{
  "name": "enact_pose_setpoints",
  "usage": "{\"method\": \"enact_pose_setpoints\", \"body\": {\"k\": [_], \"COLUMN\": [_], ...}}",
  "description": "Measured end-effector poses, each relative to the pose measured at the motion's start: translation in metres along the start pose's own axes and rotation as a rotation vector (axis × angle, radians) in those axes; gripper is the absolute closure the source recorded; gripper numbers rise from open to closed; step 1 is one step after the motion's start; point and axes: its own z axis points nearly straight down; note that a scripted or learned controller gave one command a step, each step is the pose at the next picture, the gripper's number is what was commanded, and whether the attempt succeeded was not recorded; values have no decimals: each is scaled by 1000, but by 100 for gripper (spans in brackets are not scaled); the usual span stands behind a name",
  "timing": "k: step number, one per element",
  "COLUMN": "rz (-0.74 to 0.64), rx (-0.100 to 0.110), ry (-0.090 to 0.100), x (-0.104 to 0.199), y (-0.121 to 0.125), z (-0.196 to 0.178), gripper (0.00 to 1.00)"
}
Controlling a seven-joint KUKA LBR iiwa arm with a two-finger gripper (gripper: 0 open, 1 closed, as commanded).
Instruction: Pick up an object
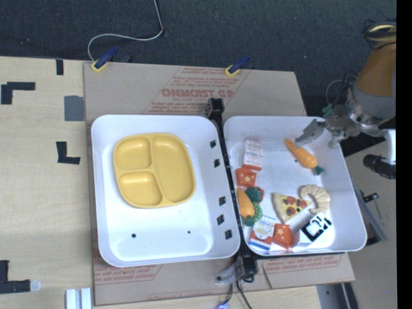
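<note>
I'd drop the gripper (315, 131), fingers spread and holding nothing, straight onto the carrot (302, 153) just below-left of it.

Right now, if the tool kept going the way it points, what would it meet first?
Probably the toy carrot: the tool slants down-left toward it in the right bin. Height above the bin is unclear from this one view.
</note>
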Motion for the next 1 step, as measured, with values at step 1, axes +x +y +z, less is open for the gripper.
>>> {"method": "enact_pose_setpoints", "body": {"k": [1], "rz": [-2], "rx": [-5], "ry": [-3], "x": [-1], "y": [35], "z": [101], "gripper": [0]}}
